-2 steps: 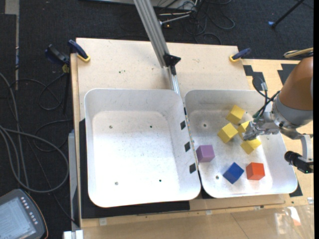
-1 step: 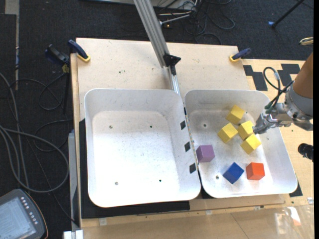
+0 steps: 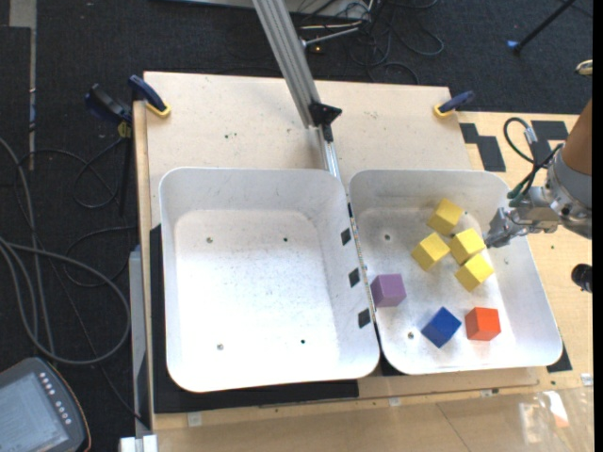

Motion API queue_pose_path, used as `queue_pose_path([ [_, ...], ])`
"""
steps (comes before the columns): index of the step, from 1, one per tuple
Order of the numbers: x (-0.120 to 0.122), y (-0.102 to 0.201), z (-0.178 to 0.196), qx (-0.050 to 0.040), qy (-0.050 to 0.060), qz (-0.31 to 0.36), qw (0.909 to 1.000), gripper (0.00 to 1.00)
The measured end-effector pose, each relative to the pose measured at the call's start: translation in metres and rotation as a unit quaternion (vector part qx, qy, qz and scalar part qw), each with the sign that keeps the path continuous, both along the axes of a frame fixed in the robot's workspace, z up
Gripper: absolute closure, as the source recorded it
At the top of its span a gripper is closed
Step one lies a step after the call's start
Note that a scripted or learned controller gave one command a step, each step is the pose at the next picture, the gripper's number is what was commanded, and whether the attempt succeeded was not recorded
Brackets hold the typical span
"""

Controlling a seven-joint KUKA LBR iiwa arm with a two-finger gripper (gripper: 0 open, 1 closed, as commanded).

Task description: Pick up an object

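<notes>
We note seven small blocks in the right bin [image 3: 542, 323]: four yellow ones bunched toward its far right, a purple block [image 3: 387, 289] by the divider, and a blue block [image 3: 440, 327] with an orange-red block [image 3: 482, 323] near the front. We judge all of them light, rigid and flat-faced, probably wood or foam, neither fragile nor slippery; the sensible hold is across two opposite flat faces, squarely, since a corner grip would let a block twist out. The gripper [image 3: 497, 230] sits at the right edge of the yellow bunch, low over the bin, with the arm [image 3: 577, 172] coming in from the right. Its tip lies just beside the yellow block [image 3: 466, 245] at the right of the bunch, apparently touching or nearly so. We cannot tell whether the fingers are spread or closed at this resolution, and we see no block between them. The neighbouring yellow blocks crowd that one closely, so we judge finger clearance tight. The left bin [image 3: 179, 252] has no part in this try.
</notes>
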State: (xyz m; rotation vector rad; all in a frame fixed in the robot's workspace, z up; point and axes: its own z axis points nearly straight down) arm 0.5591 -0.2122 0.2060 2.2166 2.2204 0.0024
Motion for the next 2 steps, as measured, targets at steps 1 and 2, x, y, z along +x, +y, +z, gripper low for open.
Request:
queue_pose_path([
  [1, 0.015, 0.06, 0.008, 0.0017, 0.0, 0.004, 1.0, 1.0],
  [2, 0.029, 0.114, 0.004, 0.0018, 0.001, 0.003, 1.0, 1.0],
])
